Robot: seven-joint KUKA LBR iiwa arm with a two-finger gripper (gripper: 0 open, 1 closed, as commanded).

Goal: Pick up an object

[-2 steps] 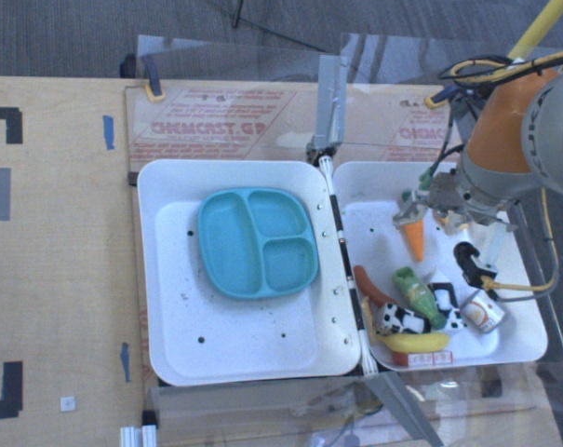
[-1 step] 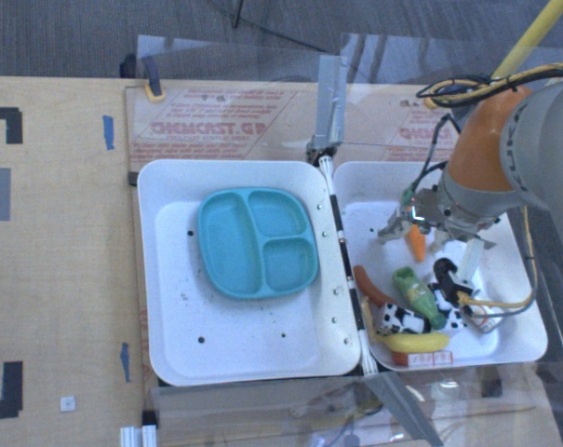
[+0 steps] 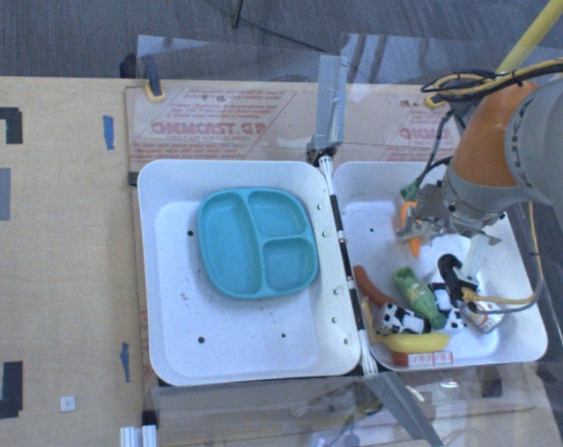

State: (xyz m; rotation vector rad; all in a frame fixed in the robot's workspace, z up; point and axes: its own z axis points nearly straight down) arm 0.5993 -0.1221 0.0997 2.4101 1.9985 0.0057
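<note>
Small toys lie heaped at the near end of the right bin (image 3: 374,226): a green toy (image 3: 416,291), a yellow banana (image 3: 417,341), a black-and-white spotted toy (image 3: 400,319) and a reddish sausage-shaped piece (image 3: 368,285), all touching or overlapping. From my station I judge them light, hollow plastic or rubber, smooth enough to slip and quick to roll if nudged. The green toy lies on top and looks the easiest to reach, so I would take it across its narrow middle. The banana lies against the bin's near wall, which leaves little room to close on it. The claw (image 3: 419,223) hangs over the middle of the same bin, just up from the heap, with the grey-and-orange arm (image 3: 490,147) reaching in from the right. I cannot tell whether it is spread or pressed together, nor whether the small orange piece (image 3: 414,245) beside it is in its grip. In the left bin (image 3: 169,296) rests a teal divided plate (image 3: 258,242), and both bins stand on the wooden worktop (image 3: 58,250).
</note>
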